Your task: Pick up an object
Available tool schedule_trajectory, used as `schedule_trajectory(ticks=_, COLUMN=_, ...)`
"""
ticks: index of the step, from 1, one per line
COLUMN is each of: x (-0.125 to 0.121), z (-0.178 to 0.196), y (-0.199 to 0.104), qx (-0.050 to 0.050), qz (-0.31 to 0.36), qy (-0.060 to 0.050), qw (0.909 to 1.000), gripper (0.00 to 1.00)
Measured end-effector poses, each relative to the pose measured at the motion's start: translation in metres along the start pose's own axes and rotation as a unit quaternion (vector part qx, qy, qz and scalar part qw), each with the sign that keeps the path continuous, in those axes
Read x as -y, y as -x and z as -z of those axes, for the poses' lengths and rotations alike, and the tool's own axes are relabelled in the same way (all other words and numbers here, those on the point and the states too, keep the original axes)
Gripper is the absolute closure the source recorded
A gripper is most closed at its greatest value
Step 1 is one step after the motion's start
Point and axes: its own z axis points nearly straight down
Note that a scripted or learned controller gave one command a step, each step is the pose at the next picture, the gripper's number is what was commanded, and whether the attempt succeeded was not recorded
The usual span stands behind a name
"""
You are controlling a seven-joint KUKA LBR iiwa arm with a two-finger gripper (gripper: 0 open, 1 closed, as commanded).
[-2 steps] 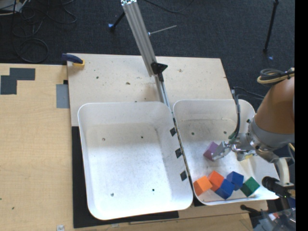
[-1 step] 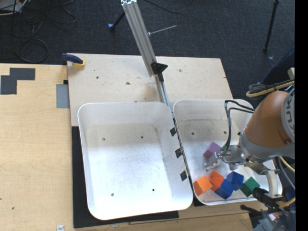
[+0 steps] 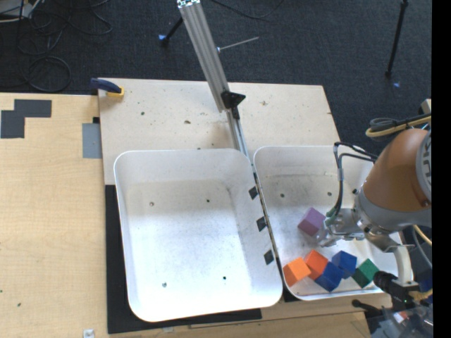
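A single fixed camera looked down from above at a slant, far enough back to take in the whole surface (image 3: 211, 111), both white bins side by side, left bin (image 3: 190, 238) and right bin (image 3: 296, 167), and dark floor (image 3: 303, 34) beyond. The arm (image 3: 398, 178) entered from the right edge.

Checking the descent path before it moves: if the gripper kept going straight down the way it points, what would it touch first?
Most likely the purple block, just left of the gripper; depth is unclear, so it may instead reach the right bin floor beside it.
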Motion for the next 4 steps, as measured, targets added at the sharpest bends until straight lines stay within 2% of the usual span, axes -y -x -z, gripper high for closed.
schedule_trajectory(ticks=2, x=-0.006, z=0.092, y=0.009, qx=0.001, qz=0.004, qy=0.004, qw=1.0, gripper=1.0)
schedule_trajectory(ticks=3, x=-0.006, z=0.123, y=0.01, qx=0.001, qz=0.004, qy=0.003, qw=1.0, gripper=1.0)
schedule_trajectory(ticks=4, x=-0.028, z=0.127, y=-0.045, qx=0.0, qz=0.007, qy=0.002, qw=1.0, gripper=1.0)
